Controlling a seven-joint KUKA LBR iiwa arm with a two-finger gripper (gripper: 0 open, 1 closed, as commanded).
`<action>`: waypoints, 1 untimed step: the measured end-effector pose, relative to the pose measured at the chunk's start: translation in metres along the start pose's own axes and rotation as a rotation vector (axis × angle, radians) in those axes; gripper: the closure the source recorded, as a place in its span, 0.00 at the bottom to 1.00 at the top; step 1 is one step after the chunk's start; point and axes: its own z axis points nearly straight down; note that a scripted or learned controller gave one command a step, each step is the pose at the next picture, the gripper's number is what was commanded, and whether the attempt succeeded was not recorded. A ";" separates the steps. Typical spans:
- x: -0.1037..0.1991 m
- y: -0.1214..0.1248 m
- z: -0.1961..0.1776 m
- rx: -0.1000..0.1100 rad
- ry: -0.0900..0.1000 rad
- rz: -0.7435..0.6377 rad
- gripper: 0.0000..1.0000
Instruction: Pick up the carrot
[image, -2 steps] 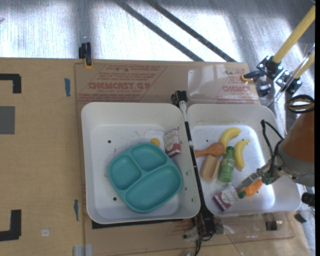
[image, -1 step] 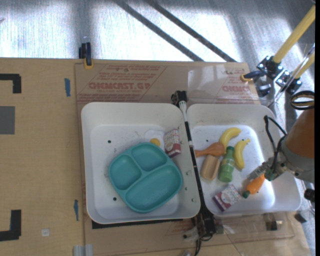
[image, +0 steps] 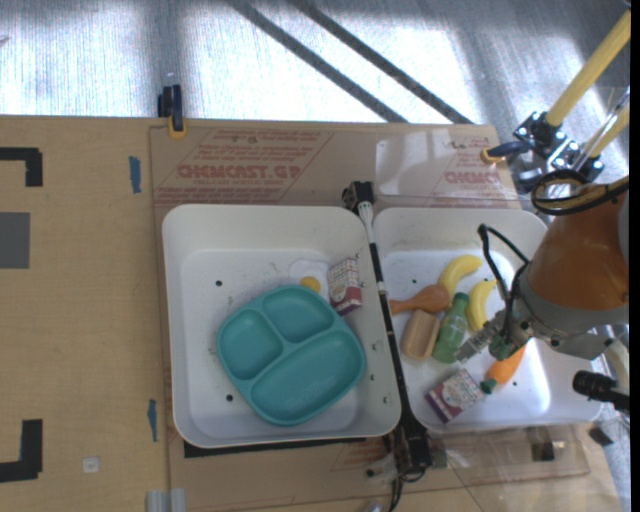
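Observation:
The carrot (image: 504, 364) is a small orange piece with a green end, lying in the right bin (image: 560, 400) near its front right. My gripper (image: 490, 342) hangs right over the carrot's upper end, between it and the green bottle (image: 452, 326). The grey wrist and orange band of the arm (image: 580, 270) cover the bin's right side. Part of the carrot is hidden under the gripper.
In the right bin, two yellow bananas (image: 460, 270), a brown drumstick (image: 425, 299), a bread loaf (image: 420, 335) and a small packet (image: 455, 393) crowd around the carrot. The left bin (image: 190, 330) holds a teal divided plate (image: 290, 352) and a small carton (image: 345, 284).

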 end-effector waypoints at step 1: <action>-0.071 -0.052 -0.005 0.004 -0.005 -0.176 1.00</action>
